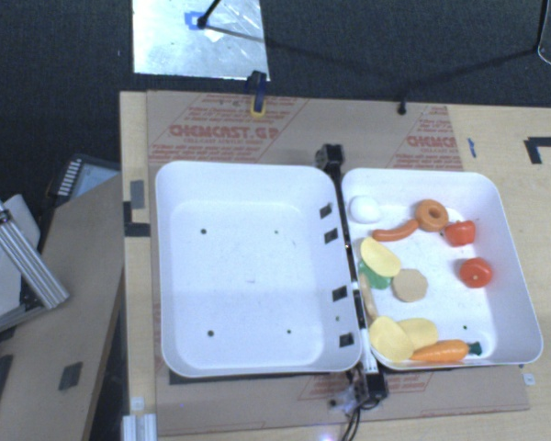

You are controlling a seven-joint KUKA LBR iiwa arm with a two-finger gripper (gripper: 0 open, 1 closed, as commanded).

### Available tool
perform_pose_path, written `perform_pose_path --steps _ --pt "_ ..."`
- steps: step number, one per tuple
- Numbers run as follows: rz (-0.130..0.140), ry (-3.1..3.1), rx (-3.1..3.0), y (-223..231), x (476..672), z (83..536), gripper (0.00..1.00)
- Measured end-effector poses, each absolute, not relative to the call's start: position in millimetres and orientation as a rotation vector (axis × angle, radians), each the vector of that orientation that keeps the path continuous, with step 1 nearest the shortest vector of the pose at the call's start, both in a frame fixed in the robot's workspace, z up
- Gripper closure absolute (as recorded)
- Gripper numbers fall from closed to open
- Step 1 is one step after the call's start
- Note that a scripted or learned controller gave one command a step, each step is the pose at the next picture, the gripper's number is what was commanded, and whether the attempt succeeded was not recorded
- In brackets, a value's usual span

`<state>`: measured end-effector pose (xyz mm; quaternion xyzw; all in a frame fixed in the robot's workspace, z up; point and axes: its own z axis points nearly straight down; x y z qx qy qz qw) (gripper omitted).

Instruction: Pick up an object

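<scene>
- White bins sit side by side on a brown board with red print.
- Left bin has a bare white floor with a few small dark dots.
- Right bin holds all the toy food, the things to pick from.
- At 10 o'clock in the right bin lies a white ball.
- At 12 o'clock lies an orange donut, and an orange sausage lies just beside it at its 8 o'clock.
- At 1 o'clock sits a red chunk, close to the donut.
- At 3 o'clock sits a red tomato, apart from the rest.
- Near the middle lies a tan disc.
- At 9 o'clock a yellow-green slice lies over a green bit, right by the tan disc.
- At 7 o'clock lie two yellow slices, touching each other.
- At 6 o'clock lies a carrot, along the near wall and touching the yellow slices.
- Black clips run down the line where the bins meet.
- At 12 o'clock of the board, a yellow clamp grips its edge, and past it lies a shiny sheet.
- Gripper: I cannot tell if it is spread or pressed together.
</scene>
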<state>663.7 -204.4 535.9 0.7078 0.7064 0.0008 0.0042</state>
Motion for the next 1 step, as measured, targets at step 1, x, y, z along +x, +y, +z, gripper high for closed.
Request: perform_pose_path --steps 1 --pt "0.0 2.22 2.22 -206.2 638.2 535.2 1.0"
